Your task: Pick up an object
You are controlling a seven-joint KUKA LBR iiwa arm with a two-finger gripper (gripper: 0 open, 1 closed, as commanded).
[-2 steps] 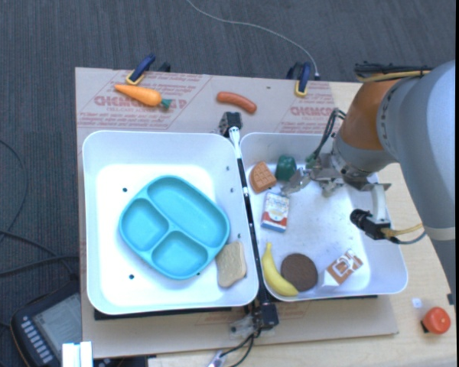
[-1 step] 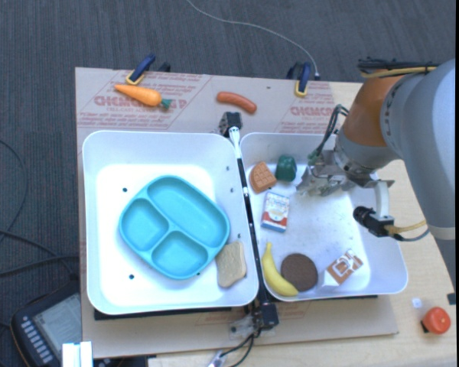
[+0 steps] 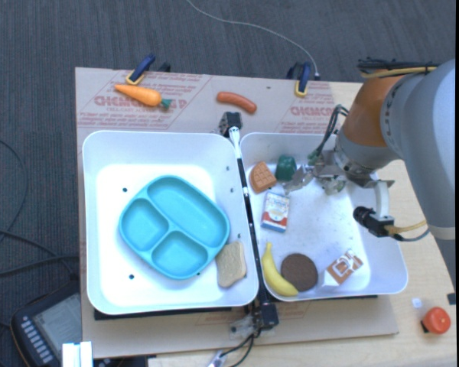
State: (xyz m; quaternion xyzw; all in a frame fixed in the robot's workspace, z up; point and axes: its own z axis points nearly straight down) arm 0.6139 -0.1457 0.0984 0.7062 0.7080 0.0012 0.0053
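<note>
Two shallow white bins side by side on a desk [image 3: 176,323], seen from above at a slant. On the cardboard sheet behind the bins, a toy carrot [image 3: 140,95] lies at the left bin's 12 o'clock and a toy sausage [image 3: 236,102] nearer the seam between the bins. The left bin [image 3: 107,155] carries a blue three-compartment plate [image 3: 174,225] at its centre, with a slice of toy bread [image 3: 231,264] touching the plate's edge at 4 o'clock.

The right bin [image 3: 382,277] holds the candidate objects. A toast-coloured cracker piece [image 3: 262,177] sits at its 10 o'clock, a dark green block [image 3: 286,164] just beside that piece at its 2 o'clock, a small red-and-white carton [image 3: 275,210] just below them, a banana [image 3: 275,272] at 7 o'clock, a brown round cookie [image 3: 298,271] touching the banana's right side, and a small brown-and-white packet [image 3: 344,267] at 5 o'clock.

The grey arm [image 3: 413,128], orange band [image 3: 367,117] above the wrist, enters from 3 o'clock and bends down into the right bin's rear half. Its pincer [image 3: 300,176] points toward 9 o'clock, just right of the green block; whether its tips are apart or together cannot be told, and no object is seen between them. An orange cap-like item [image 3: 436,321] rests on the desk at 4 o'clock, outside the bins.
</note>
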